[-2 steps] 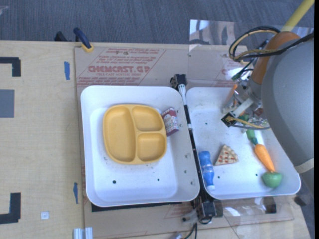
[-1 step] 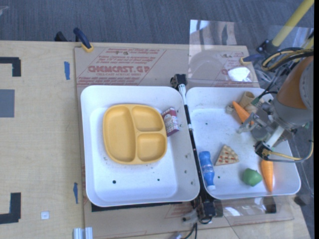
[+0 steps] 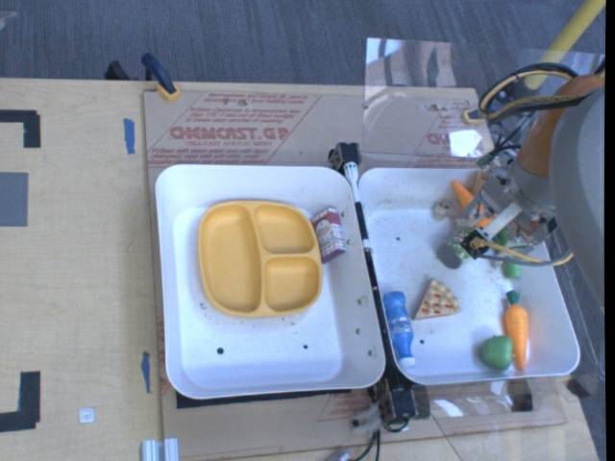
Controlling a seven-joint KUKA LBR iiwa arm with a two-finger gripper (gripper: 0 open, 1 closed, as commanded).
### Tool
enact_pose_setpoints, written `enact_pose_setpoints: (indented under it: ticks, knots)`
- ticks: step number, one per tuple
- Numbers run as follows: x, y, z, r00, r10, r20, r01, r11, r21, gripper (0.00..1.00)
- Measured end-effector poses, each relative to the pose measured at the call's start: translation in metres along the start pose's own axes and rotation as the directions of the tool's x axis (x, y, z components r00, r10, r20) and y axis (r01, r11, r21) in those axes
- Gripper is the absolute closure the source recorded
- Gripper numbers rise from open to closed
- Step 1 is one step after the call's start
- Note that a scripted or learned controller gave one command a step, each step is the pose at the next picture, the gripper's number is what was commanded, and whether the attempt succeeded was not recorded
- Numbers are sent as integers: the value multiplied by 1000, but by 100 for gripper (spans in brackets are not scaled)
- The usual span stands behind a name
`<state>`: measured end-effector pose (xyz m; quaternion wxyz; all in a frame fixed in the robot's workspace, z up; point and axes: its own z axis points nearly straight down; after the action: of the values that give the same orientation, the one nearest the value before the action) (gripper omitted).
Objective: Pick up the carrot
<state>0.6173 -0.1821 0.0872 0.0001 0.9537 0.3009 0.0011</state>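
Carrot (image 3: 517, 330) (pincer (image 3: 468, 245) well apart)

Dark grey carpeted floor (image 3: 240, 17) behind a pale wooden bench top (image 3: 67, 286); a printed brown cardboard sheet (image 3: 240, 128) lies flat on it; even overhead light.

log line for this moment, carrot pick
task: pick up carrot | carrot: lying in right bin, near corner, beside green ball | end effector: over right bin, apart from carrot | status: carrot not yet grasped
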Motion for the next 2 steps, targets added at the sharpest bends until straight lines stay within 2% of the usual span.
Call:
enact_pose_setpoints:
  ticks: [1, 2]
  knots:
    - [1, 0, -12, 1000, -5, 1, 5, 1000, -2, 100]
    - [-36, -51, -3, 980, -197, -3, 197, 980, -7, 100]
